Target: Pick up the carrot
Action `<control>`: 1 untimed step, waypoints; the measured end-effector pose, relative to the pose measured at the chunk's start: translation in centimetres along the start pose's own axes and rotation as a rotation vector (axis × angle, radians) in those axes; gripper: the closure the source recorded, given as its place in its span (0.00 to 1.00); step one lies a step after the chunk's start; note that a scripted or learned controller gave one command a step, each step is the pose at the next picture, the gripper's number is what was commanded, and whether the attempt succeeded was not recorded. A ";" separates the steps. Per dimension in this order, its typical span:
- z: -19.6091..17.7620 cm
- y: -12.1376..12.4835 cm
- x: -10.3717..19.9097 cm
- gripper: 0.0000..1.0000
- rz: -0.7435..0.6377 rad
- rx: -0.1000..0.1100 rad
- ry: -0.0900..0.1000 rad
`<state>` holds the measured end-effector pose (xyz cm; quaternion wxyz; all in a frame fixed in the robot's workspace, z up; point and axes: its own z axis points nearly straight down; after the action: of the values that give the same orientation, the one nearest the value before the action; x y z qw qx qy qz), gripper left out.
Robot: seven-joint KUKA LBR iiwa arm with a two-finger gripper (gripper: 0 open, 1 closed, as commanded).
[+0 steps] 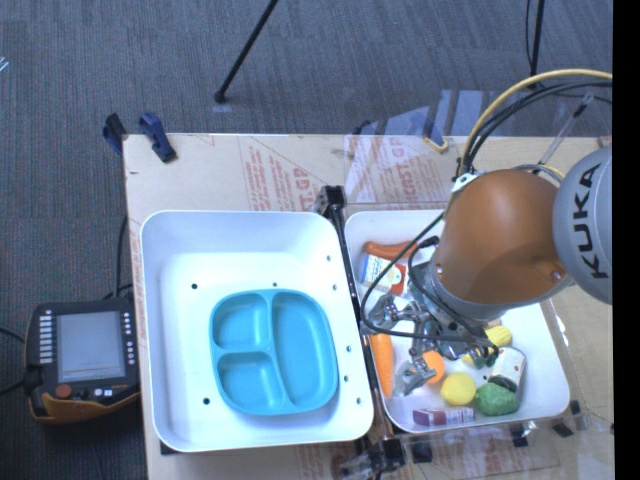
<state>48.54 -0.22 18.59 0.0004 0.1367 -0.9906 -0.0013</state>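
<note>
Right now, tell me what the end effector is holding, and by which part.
Cannot be told. The end effector is low in the right bin beside the carrot, but the view does not show a grasp.

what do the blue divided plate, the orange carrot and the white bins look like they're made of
The blue three-compartment plate looks like moulded plastic: one even colour, rounded ridges, a soft sheen. The orange carrot, lying along the right bin's left wall, appears smooth and uniformly coloured, so probably a plastic toy, though this is hard to confirm. The shallow white bins look like thin formed plastic with rounded corners and a dull gloss.
</note>
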 end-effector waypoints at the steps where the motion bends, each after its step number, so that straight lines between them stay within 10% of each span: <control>1: 0.0 0.0 0.0 0.00 0.000 0.000 0.000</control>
<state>48.54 -0.22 18.59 0.0004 0.1367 -0.9906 -0.0013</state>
